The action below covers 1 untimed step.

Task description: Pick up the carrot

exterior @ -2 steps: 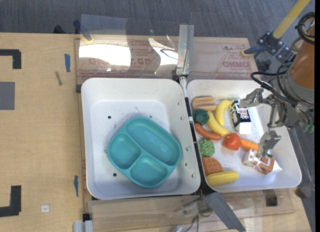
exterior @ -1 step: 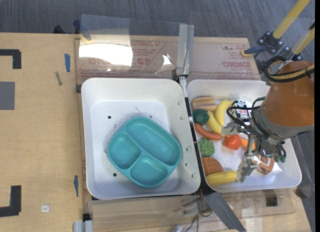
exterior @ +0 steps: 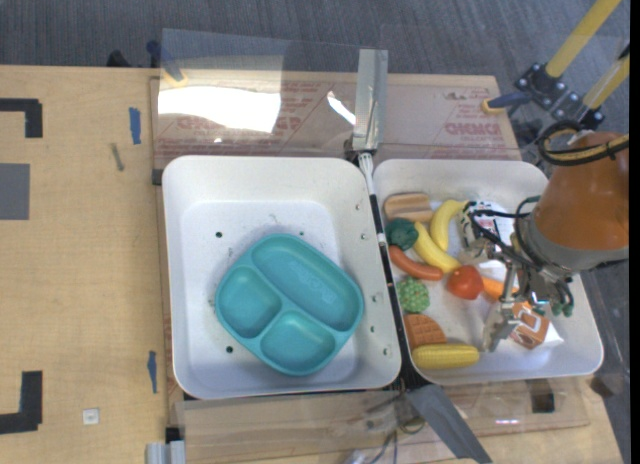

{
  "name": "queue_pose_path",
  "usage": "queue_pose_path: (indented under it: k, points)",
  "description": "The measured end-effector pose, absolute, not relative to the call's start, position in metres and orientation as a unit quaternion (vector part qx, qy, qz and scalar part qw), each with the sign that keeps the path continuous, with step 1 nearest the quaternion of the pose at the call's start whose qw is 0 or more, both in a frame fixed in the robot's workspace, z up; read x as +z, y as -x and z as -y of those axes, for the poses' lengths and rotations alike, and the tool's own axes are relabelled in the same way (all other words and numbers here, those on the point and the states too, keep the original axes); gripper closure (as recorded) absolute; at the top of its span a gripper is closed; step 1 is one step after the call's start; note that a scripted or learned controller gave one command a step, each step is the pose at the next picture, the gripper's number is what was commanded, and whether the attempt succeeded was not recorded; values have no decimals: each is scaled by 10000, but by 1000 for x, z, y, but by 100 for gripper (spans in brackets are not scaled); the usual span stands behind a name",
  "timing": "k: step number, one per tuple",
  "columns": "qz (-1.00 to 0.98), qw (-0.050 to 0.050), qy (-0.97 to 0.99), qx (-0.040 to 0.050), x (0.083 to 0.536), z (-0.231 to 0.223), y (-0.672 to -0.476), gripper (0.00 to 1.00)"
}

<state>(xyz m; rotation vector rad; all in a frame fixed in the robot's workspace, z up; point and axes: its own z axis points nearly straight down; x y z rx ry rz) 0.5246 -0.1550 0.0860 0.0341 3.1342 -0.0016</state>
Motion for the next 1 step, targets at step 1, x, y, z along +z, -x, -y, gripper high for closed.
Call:
queue_pose_path:
  k: [1]
  points:
    - [-9999, 42, -95, -2, 97, 153, -526, 100]
